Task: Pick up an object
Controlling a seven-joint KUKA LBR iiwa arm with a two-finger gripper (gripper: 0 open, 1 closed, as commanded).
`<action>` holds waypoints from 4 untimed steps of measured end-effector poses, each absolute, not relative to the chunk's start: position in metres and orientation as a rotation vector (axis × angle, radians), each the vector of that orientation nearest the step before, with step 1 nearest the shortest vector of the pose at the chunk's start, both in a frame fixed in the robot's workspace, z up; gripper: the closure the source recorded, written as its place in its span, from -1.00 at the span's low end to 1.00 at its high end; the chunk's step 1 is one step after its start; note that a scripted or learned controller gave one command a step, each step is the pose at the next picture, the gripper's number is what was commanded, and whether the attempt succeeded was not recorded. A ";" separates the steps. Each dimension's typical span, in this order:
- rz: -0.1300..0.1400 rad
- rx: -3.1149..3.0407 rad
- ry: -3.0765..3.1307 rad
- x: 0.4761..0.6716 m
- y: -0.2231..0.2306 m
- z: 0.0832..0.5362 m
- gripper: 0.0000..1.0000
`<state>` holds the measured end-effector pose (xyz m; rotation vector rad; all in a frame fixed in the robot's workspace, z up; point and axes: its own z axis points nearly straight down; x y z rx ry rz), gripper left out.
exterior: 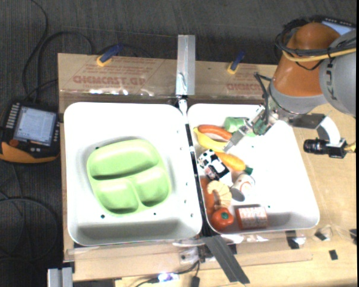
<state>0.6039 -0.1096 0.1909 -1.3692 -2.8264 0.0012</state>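
Far left on the dark floor we see a handheld pendant (27, 130), screen lit. Next, left bin (78, 220) holds a green divided tray (128, 175), lying flat near its middle. Right bin (299, 190) has a clutter packed along its left wall: yellow banana (209, 140) and an orange-red piece just behind it, a green item (233, 124) at the back, black-and-white dice (206, 158), an orange carrot-like piece (230, 160), a small white cup (244, 183), red tomato (222, 218), brown-red box (251, 217) at the front. Gripper (233, 141) hangs low over the banana, by the carrot piece; we cannot tell its finger state, nothing visibly held. Arm (305, 64) comes in from the right
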 end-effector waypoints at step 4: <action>0.000 -0.987 -2.982 0.584 -0.003 0.286 1.00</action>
